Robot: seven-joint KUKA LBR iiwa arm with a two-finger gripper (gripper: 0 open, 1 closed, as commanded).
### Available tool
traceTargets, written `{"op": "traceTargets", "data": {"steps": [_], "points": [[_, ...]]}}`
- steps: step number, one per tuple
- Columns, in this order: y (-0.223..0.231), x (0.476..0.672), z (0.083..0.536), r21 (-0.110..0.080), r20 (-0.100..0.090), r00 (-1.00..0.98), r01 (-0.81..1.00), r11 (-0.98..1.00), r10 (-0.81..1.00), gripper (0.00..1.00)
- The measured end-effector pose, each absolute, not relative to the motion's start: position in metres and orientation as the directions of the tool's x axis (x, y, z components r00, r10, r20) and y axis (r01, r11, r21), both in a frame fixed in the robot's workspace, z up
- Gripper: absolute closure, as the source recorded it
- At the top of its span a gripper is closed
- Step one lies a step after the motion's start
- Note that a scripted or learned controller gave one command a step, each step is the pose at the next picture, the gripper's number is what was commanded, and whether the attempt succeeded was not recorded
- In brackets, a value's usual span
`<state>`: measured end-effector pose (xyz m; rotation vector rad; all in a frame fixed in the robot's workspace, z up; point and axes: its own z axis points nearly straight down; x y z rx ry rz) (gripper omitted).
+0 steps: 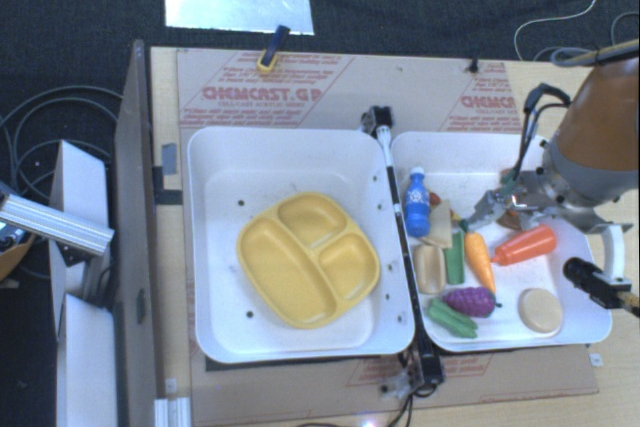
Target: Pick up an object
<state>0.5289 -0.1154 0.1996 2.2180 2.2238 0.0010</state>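
Toy food lies in a heap in the right bin (pixel 600 325), and one piece of it must be picked up. The claw (pixel 497 205) hangs low over the back of that heap, next to the orange carrot (pixel 480 261) and the red-orange carrot (pixel 525 245). I cannot tell if the claw is spread or squeezed, because the arm (pixel 598 140) covers much of it, and I see no toy in it.

To do this step well, I think the claw should go for one toy that has room around it. The carrots, the green bean (pixel 456 257) and the bread (pixel 429 267) lie close together, so a grab there could slip or push them away. The blue bottle (pixel 417 202) lies near the wall between the bins. The round cookie (pixel 541 309) sits more alone, and so does the purple grapes (pixel 470 300). The yellow plate (pixel 308 258) rests in the left bin (pixel 215 205), well apart.
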Motion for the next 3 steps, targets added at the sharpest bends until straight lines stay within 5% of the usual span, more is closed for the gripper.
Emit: {"op": "traceTargets", "data": {"steps": [1,2,3], "points": [[-0.110,0.540,0.080,0.004,0.000,-0.001,1.000,0.001,1.000,0.00],[-0.111,0.540,0.095,0.003,0.000,-0.002,1.000,0.002,1.000,1.00],[-0.032,0.556,0.190,0.010,0.002,-0.013,1.000,0.013,1.000,1.00]]}}
